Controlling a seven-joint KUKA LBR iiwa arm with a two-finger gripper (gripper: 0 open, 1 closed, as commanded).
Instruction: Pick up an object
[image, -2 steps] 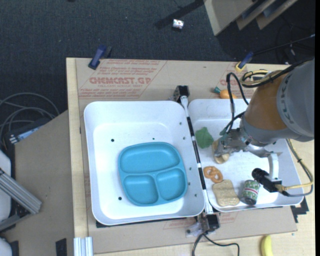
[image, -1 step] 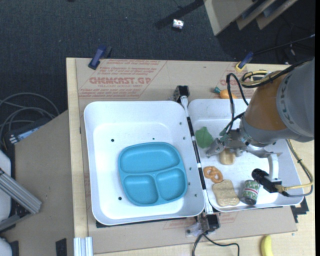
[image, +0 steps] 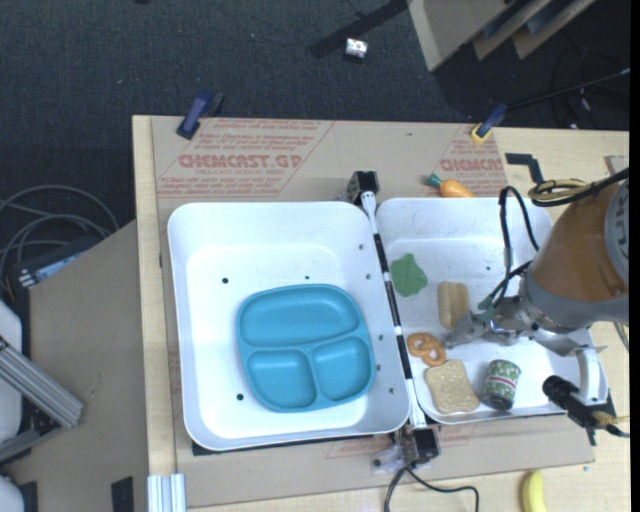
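Observation:
The right bin (image: 440, 215) holds several small items. A green leafy piece (image: 407, 274) lies near its left wall, and a tan block (image: 453, 302) sits just right of it. A pretzel (image: 426, 348) and a speckled cracker (image: 449, 387) lie at the front left, with a green-labelled can (image: 501, 384) beside the cracker. My gripper (image: 476, 325) hangs low over the bin's middle. It is just right of the tan block and above the can, with its tip close to the block's lower end.
The left bin (image: 200, 250) carries a blue divided tray (image: 304, 345). An orange carrot (image: 455, 187) lies on the bench behind the right bin. A yellow item (image: 533, 492) sits at the bench's front edge. Cables loop over the arm's body (image: 585, 260).

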